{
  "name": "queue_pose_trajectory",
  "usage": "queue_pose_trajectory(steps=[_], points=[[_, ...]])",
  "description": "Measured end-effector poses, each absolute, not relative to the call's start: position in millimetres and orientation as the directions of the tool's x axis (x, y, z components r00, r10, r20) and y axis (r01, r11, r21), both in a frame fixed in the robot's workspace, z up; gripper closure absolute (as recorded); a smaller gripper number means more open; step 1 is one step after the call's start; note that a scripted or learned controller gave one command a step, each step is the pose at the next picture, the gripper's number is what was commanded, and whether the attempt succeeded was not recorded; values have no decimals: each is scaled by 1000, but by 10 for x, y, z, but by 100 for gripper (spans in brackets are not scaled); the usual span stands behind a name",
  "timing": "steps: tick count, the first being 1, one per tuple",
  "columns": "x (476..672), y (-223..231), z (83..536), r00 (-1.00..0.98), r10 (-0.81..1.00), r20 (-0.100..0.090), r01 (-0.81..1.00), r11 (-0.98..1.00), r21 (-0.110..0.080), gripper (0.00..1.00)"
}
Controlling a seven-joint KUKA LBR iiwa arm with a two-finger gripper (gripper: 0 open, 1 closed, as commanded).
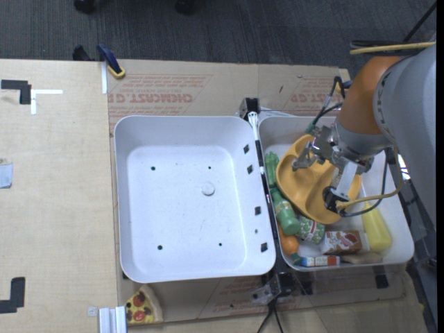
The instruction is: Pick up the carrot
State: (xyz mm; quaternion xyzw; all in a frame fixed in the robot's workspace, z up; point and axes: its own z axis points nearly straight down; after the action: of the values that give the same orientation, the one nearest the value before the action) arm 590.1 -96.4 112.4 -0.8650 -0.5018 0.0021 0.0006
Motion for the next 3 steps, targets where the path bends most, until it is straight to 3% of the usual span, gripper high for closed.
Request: queue_pose_trajectory(steps=[1, 2, 3], points=[[6153, -1667, 969, 274, 961, 39, 961, -272, -44, 0], [6153, -1592, 1075, 266, 963, 48, 963, -263, -57, 100], [6497, -1214, 1015, 528, 849, -21, 848, -529, -47, 100]])
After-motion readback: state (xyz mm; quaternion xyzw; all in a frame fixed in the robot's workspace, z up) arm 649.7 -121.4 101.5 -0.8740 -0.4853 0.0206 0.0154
